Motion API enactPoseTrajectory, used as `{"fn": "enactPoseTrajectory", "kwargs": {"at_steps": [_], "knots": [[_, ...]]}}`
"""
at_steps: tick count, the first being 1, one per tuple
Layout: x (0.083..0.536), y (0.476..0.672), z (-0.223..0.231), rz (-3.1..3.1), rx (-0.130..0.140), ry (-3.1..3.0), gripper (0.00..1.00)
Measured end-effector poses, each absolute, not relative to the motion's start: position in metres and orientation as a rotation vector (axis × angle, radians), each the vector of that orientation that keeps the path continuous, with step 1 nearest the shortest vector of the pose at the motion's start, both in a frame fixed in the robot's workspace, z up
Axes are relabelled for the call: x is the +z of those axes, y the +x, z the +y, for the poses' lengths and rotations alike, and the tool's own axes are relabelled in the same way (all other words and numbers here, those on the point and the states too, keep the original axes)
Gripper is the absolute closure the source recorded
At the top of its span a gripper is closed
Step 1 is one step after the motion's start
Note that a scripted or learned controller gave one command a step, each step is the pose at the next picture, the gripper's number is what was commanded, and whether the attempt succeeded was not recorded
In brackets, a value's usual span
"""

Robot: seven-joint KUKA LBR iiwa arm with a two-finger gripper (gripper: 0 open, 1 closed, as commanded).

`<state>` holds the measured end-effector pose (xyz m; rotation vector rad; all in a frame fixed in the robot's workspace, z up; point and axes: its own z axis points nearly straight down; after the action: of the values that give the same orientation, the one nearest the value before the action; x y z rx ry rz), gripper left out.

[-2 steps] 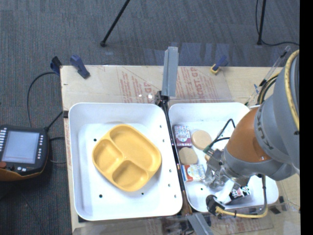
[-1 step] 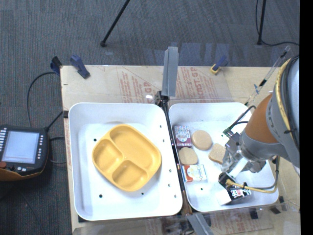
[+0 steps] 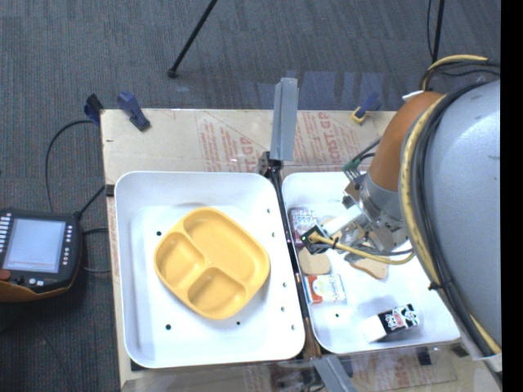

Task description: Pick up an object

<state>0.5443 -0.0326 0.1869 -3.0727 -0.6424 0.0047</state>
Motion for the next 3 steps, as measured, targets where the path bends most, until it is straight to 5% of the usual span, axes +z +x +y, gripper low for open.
{"fn": "enactPoseTrajectory", "kwargs": {"at_steps": [1, 2, 3], "knots": [[0.194, 0.600, -0.001, -0.566, 0.009, -3.089, 1.00], [0.185, 0.634, 0.026, -0.487, 0.009, -3.102, 1.00], [0.206, 0.623, -0.011, -0.420, 0.005, -3.112, 1.00]]}}
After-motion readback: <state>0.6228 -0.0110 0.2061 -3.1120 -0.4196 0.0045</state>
